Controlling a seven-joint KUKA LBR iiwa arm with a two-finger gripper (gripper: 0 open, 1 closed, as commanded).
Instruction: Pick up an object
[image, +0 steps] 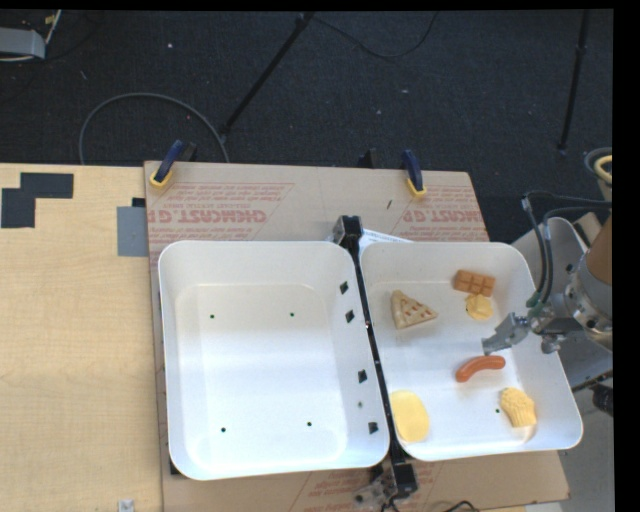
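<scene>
The gripper (512, 333) hangs by the right bin's (440, 262) right edge, just above the sausage (481, 368).

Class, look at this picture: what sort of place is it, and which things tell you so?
Probably a robotics lab test bench: a robot gripper over two white bins of toy food, such as a sausage, on cardboard held by clamps, cables on the floor.

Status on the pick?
Pincer low at right bin's right edge, nothing seen held. Sausage just below it, untouched. Nothing blocking it.
</scene>
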